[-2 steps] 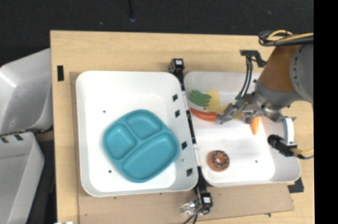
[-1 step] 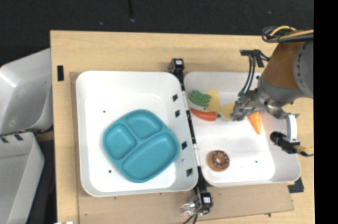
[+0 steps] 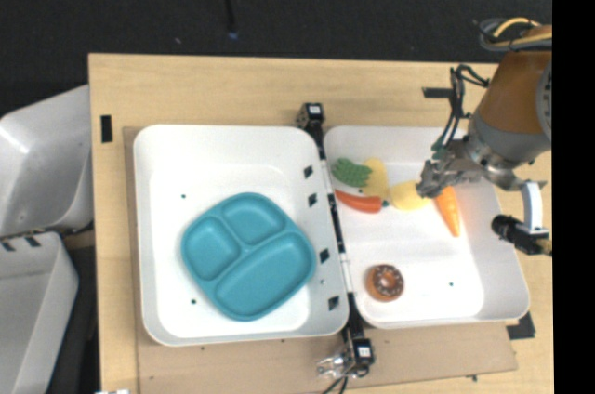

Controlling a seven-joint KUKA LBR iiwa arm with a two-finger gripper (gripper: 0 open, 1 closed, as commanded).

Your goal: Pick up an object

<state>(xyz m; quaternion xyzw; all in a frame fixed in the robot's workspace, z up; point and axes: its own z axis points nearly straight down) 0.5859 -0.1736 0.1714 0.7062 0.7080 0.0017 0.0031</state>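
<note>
The end effector [image 3: 435, 181] sits low just beside the orange carrot [image 3: 449, 209], its grip impossible to judge, so nothing looks lifted yet.

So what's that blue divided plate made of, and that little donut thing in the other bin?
The blue divided plate looks like moulded plastic: one even colour, rounded compartment edges, a soft matte sheen. The donut seems a toy, probably plastic or rubber; its brown top with pale specks looks painted, though it's too small to be sure. Both bins look like smooth white plastic.
</note>
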